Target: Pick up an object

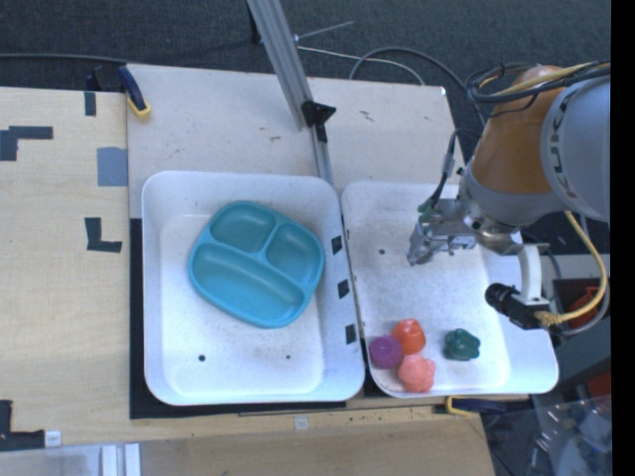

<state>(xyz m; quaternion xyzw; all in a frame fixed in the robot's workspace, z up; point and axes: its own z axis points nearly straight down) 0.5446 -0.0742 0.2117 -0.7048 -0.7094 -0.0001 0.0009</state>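
Nothing is picked up yet; the gripper (425,249) hangs over the right bin (392,206) (whether open or closed, I cannot tell), well apart from the orange toy (409,335) and green toy (460,344).

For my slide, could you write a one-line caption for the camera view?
KUKA arm's gripper hovers in the right bin above four small toys; a blue divided plate lies in the left bin.

A robotics lab: an industrial robot arm (541,152) reaches over two white bins (159,266) on a wooden bench (60,266). Loose cables (397,59) trail at 12 o'clock, beside an aluminium mounting rail (283,48).
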